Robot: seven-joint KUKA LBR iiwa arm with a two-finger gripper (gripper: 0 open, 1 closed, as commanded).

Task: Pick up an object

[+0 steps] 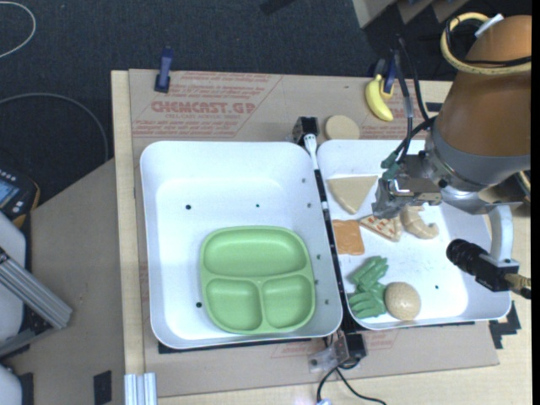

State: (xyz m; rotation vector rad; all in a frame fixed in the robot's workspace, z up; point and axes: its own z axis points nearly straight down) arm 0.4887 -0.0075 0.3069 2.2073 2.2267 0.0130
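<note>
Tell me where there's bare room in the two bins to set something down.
Most room: the left bin, its white floor bare behind the green divided plate. In the right bin, a bare patch lies right of the round bun. Around the gripper it's crowded with the waffle and toast.

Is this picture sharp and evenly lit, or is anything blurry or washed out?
Camera view: mostly sharp; the green tray and food items are crisp. The left bin looks bright, almost washed out on its floor, with soft shadows along its walls. The arm up close at right is slightly soft, and the gripper sits in its shade.
</note>
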